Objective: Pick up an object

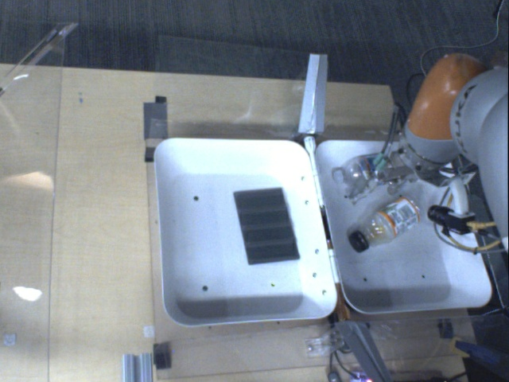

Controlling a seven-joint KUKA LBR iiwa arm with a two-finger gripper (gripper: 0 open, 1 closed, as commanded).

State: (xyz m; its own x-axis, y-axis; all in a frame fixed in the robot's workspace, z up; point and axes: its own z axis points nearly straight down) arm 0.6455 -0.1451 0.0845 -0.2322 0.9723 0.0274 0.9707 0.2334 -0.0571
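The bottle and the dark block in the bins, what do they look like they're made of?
Bottle: probably clear plastic, glossy, since the bin shows through it; dark cap, pale label. Block: matte dark grey, ridged in bands, perhaps foam or rubber; the view can't settle which.

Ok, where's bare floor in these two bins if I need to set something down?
Left bin: bare floor all round the dark ridged block, widest along its left wall and front edge. Right bin: a bare strip along the front edge, below the brown bottle. Its back half is crowded: the clear bottle, the arm and cables.
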